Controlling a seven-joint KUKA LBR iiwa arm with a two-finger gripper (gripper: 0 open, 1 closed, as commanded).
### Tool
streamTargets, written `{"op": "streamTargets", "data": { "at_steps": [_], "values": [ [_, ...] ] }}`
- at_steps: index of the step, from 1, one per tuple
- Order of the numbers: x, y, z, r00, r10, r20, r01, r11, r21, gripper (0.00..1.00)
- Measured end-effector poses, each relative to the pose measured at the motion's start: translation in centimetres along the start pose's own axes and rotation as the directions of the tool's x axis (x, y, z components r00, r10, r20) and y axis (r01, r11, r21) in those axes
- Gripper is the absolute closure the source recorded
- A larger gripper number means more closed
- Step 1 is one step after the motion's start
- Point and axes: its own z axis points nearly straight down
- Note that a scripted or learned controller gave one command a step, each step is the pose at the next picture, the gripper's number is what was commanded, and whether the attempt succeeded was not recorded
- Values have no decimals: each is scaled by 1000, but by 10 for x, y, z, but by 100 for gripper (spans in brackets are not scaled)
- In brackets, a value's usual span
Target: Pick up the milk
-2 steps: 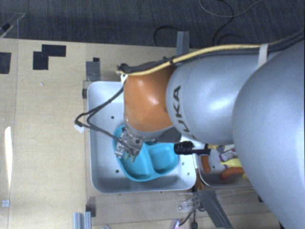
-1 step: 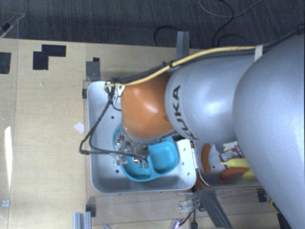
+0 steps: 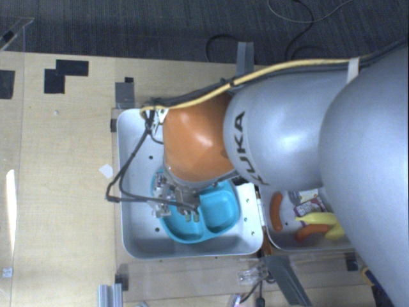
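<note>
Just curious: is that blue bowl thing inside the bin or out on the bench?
Inside. The blue bowl sits within the left bin, enclosed by its white walls, partly under the arm.

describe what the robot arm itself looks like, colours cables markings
The bulky glossy grey arm has rounded segments, with black KUKA lettering on its side and a smooth orange band above the wrist. A yellow cable runs along its top, and thin black cables loop down toward the small metal gripper.

bins: 2 point(image 3: 128, 235) point(image 3: 275, 240); blue bowl: 1 point(image 3: 217, 213); sausages: 2 point(image 3: 276, 211) point(image 3: 308, 233); banana: 1 point(image 3: 323, 220)
</note>
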Motion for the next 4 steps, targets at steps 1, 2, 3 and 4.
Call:
{"op": "streamTargets", "data": {
  "at_steps": [1, 2, 3, 4],
  "values": [
    [-1, -1, -24, 994, -107, -4, 107, 994, 3, 100],
    [-6, -1, -36, 860, -510, -3, 510, 860, 1, 100],
    [-8, 1, -48, 862, -507, 7, 507, 862, 0, 100],
    [-37, -2, -18, 905, -425, -5, 425, 905, 1, 100]
  ]
}}
